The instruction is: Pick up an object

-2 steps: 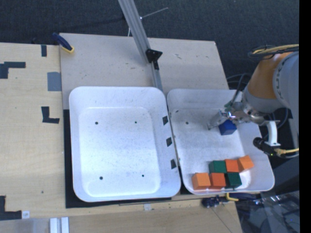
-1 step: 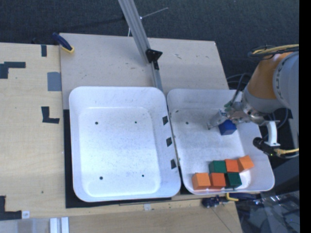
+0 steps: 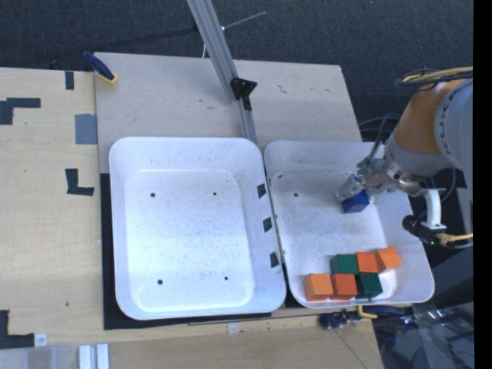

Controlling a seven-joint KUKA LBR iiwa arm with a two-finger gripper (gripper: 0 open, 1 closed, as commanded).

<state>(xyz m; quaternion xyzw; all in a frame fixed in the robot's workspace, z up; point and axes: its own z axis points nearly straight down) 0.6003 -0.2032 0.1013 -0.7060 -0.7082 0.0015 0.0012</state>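
My gripper (image 3: 354,194) hangs over the upper right part of the right bin (image 3: 307,167), at the end of the grey arm with its orange band (image 3: 419,125). A small blue block (image 3: 354,203) sits between the fingertips, and the gripper is shut on it. Near the bin's front edge lies a cluster of blocks: an orange one (image 3: 317,285) at the left, another orange one (image 3: 345,284), two green ones (image 3: 344,264) (image 3: 370,284), and two more orange ones (image 3: 367,262) (image 3: 389,257).
The left bin (image 3: 131,167) lies beside the right one, with small black clips along the shared rim. A slanted metal rail (image 3: 215,37) crosses the bench behind the bins. Cables (image 3: 430,229) hang off the arm at the right.
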